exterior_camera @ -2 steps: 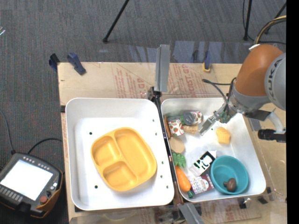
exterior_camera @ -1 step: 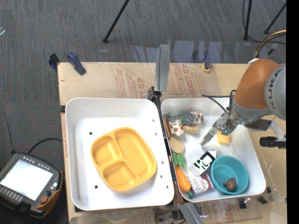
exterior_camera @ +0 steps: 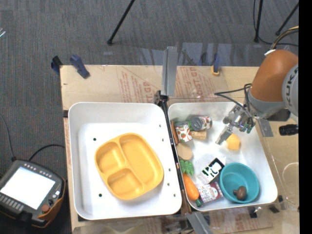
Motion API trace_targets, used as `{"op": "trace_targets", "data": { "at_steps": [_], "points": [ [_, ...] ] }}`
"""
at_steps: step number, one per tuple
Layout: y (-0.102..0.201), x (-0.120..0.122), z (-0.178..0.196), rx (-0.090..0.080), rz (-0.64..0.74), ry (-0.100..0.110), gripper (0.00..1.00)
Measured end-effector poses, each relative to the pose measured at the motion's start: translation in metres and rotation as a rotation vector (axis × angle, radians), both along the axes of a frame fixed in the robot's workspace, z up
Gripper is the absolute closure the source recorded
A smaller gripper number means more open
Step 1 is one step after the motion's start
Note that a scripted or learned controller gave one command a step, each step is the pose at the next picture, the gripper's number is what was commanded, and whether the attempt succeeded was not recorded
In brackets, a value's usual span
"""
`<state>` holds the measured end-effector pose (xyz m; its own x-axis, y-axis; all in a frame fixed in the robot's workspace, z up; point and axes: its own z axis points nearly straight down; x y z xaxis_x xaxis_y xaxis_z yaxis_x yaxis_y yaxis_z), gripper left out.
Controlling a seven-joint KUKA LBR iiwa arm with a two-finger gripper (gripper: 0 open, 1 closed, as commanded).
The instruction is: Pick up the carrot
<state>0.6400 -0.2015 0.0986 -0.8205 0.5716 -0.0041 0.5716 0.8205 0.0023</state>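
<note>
The carrot (exterior_camera: 191, 187) is orange with a green leafy top (exterior_camera: 186, 167). It lies along the left wall of the right bin (exterior_camera: 267, 161), near the front corner. My gripper (exterior_camera: 222, 131) hangs over the middle of that bin, up and to the right of the carrot and well apart from it. Its fingers (exterior_camera: 220, 139) point down-left, look open and have nothing between them. A yellow wedge (exterior_camera: 234, 143) lies just right of the fingertips.
Close to the carrot are a pink packet (exterior_camera: 209, 193), a black-and-white box (exterior_camera: 213, 168) and a teal bowl (exterior_camera: 239, 181) with a brown lump in it. Behind it lie a tan disc (exterior_camera: 185, 151), two small cans (exterior_camera: 184, 133) and a corn piece (exterior_camera: 199, 135). A yellow divided plate (exterior_camera: 128, 165) sits in the left bin (exterior_camera: 83, 116).
</note>
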Motion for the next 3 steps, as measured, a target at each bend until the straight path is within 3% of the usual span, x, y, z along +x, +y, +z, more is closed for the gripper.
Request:
{"op": "trace_targets", "data": {
  "at_steps": [1, 2, 3],
  "points": [
    [0.083, -0.001, -0.011, 0.003, 0.089, 0.004, 0.00],
    [0.012, -0.015, 0.032, -0.002, 0.060, -0.001, 0.00],
    [0.017, -0.009, -0.012, 0.002, -0.081, 0.006, 0.00]
  ]
}}
